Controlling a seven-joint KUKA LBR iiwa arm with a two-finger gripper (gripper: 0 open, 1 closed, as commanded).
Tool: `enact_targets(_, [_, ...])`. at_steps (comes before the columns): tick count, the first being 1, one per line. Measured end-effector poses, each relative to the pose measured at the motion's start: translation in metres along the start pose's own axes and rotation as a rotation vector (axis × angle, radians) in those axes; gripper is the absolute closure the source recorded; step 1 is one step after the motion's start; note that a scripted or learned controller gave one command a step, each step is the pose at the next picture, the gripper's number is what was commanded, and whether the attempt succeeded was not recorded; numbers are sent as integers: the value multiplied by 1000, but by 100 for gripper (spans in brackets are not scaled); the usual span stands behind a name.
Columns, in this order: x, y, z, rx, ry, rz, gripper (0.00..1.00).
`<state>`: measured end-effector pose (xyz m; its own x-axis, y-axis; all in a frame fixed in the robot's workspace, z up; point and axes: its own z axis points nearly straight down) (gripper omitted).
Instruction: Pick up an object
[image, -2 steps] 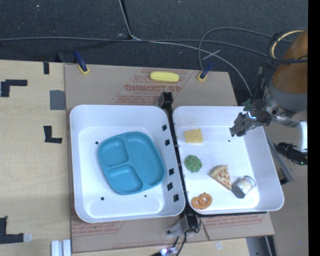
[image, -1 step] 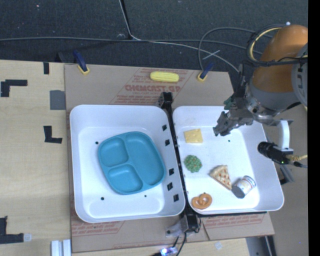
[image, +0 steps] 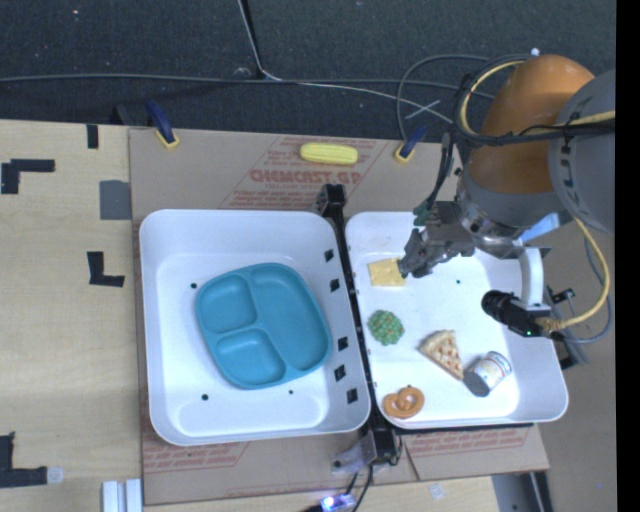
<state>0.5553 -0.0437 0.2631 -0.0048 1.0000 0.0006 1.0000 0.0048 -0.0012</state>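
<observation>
Over the right bin (image: 540, 405), the end effector (image: 412, 266) hangs just beside a yellow cheese square (image: 386, 274) — touching or not, unclear. Whether it is spread or pressed together, I cannot tell.

The grey arm (image: 560, 140), orange-banded above the wrist, reached in from the right, its gripper (image: 415, 262) angled downward and leftward.

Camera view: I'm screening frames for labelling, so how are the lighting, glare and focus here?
Camera view: even, soft lighting; the bins are bright white but keep detail; faint shadows under the blue plate; the gripper and small items look slightly soft.
</observation>
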Motion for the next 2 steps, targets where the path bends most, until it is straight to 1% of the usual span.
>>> enact_targets(1, [49, -4, 21, 2, 0, -1, 100])
enact_targets(2, [110, -9, 22, 1, 1, -3, 100])
